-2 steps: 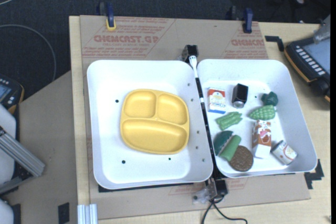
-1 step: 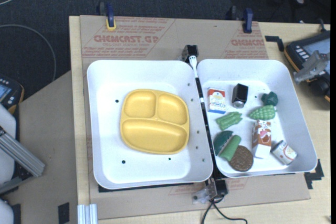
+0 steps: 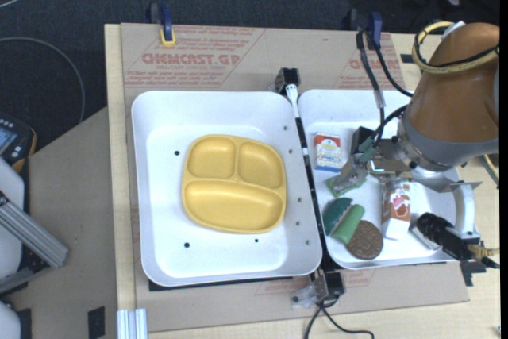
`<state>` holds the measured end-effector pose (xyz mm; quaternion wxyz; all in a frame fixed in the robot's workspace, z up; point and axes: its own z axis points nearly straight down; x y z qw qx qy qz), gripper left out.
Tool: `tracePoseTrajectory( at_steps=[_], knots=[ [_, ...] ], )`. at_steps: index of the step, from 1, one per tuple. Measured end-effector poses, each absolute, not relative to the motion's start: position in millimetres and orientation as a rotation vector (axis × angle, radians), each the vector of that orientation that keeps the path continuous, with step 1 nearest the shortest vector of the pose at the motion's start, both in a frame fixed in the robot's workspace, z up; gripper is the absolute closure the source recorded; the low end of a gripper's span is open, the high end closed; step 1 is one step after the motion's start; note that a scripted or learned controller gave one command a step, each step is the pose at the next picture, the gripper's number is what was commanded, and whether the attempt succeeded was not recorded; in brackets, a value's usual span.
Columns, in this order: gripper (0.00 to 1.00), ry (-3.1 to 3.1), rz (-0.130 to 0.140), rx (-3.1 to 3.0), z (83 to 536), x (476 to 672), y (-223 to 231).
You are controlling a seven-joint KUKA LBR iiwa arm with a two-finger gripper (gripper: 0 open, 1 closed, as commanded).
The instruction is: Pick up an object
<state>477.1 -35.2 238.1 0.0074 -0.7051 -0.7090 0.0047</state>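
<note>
Left bin (image 3: 151, 171) holds a yellow three-compartment plate (image 3: 234, 182) near its middle, with bare white floor all round it out to the walls. Right bin (image 3: 313, 103) is crowded: small red-and-white carton (image 3: 327, 151) by the shared rim, green sponge-like piece (image 3: 343, 220) touching a brown round disc (image 3: 366, 239) near the front edge, strawberry-print packet (image 3: 397, 208) just beside them. Hand (image 3: 355, 171) sits low over the right bin's centre; cannot tell finger spread. Table (image 3: 206, 59) is cardboard-topped.
</note>
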Motion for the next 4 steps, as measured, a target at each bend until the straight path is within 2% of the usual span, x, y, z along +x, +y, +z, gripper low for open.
tracePoseTrajectory(
  at_steps=[1,2,3,4],
  knots=[
    [1.0,-2.221,-0.004,-2.225,257,480.1,-39],
    [1.0,-2.228,-0.006,-2.219,280,480.0,-2],
    [1.0,-2.225,-0.006,-2.224,289,480.4,-4],
    [1.0,-2.227,0.006,-2.204,238,477.5,92]
  ],
)
